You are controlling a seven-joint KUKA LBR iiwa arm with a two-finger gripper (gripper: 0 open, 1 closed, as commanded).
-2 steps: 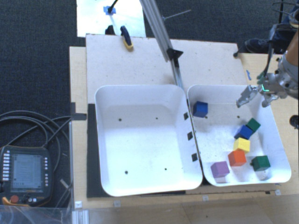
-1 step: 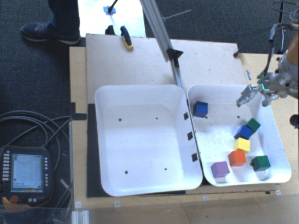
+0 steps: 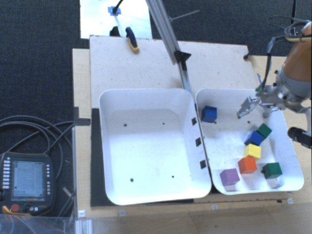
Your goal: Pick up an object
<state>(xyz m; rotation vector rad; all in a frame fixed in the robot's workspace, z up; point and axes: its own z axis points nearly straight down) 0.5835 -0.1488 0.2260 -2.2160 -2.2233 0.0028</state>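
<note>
Honestly, the lone blue cube (image 3: 209, 113) looks light, rigid and maybe slick, so pinch two flat opposite sides. The tool (image 3: 253, 107) hangs spread and empty over the right bin (image 3: 292, 183).

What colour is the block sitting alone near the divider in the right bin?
Blue. The lone block shows in the camera view, apart from the cluster.

A teach pendant (image 3: 27, 182) with its cables (image 3: 34, 130) lies on the dark floor, far to the gripper's side past both bins. A yellow-and-blue clamp (image 3: 131, 39) rests on the board (image 3: 146, 65), well beyond the gripper. A metal pole (image 3: 165, 28) slants over the board
</note>
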